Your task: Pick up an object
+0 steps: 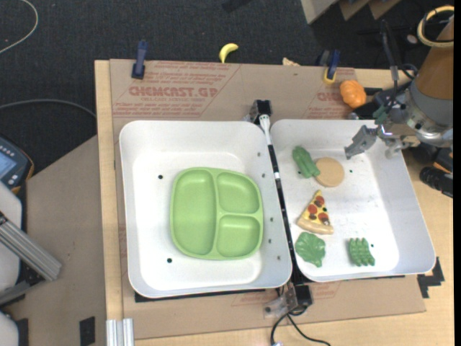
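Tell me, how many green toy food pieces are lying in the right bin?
3. One lies at the upper left beside the tan round piece, one leafy piece at the lower left below the pizza slice, one ridged piece at the lower middle.

The right bin's right half lies bare, open to approach. Its left side is crowded: pickle touching cookie, pizza slice below, then leaf and green block. The left bin holds a divided plate.
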Robot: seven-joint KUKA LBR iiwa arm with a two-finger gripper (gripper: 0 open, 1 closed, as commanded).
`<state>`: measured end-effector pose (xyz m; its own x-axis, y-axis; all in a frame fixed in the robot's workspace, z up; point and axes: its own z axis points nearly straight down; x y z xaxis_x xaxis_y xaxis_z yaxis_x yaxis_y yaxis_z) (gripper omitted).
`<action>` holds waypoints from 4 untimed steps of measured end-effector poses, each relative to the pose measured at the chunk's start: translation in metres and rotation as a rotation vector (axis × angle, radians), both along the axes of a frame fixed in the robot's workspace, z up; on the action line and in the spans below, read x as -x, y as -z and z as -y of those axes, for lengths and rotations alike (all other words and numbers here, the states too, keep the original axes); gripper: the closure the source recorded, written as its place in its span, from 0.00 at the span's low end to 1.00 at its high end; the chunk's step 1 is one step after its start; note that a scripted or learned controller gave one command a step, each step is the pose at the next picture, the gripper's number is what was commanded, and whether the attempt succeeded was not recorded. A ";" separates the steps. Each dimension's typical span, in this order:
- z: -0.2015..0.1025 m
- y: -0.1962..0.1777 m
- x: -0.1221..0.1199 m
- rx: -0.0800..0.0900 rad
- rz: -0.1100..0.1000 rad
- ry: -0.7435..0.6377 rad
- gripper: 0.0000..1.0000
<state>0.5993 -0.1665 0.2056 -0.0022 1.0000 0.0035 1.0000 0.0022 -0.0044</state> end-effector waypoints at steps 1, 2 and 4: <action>-0.084 0.022 0.091 -0.003 -0.006 -0.003 0.00; -0.125 0.021 0.122 0.000 -0.002 -0.002 0.00; -0.230 0.007 0.120 0.003 0.008 0.002 1.00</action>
